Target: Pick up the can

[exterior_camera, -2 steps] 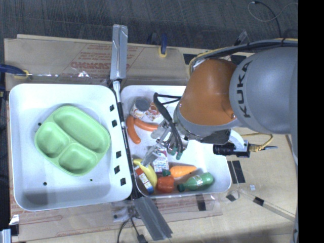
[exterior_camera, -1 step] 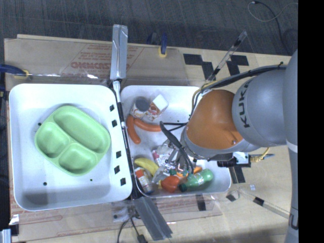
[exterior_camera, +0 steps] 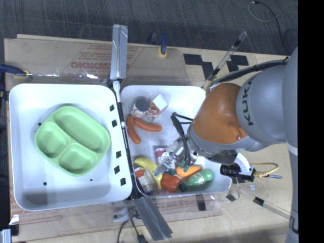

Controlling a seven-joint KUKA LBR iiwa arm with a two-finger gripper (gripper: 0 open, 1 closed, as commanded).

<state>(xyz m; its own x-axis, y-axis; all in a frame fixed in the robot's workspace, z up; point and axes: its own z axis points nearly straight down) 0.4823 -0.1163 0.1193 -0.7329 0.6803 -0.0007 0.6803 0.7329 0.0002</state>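
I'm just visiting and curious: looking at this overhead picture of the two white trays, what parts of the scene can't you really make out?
- Gripper: small and glinting against the food pile; whether it touches anything is unclear.
- Can: lies at the right bin's far end; its label is too small to read.
- Items at the near wall, around the banana and green bottle, overlap and blur together.
- Right bin's right side: hidden under the arm.

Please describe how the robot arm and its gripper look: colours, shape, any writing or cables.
The arm is thick, rounded and grey, with a glossy orange band above the wrist and dark "KUKA" lettering. The gripper is small, metallic silver and black. Thin black cables run along the wrist.
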